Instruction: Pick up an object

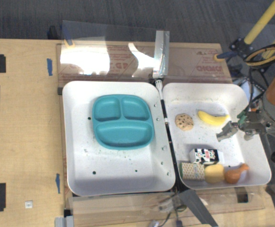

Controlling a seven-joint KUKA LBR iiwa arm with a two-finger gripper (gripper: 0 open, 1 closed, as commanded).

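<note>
Where speckled — curved smooth banana, round cookie

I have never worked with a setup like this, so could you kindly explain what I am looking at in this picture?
This is one photo from a camera fixed above a workbench, looking down at a slant. The bench carries two shallow white bins side by side. The left bin holds a teal divided plate. The right bin holds a cookie, a banana, a small black-and-white box, and by the near wall a patterned packet, a yellowish piece and an orange-brown piece. The grey machine entering from the right is a robot arm; its gripper sits over the right bin, just below the banana. Nothing is visibly held between its fingers.
</note>
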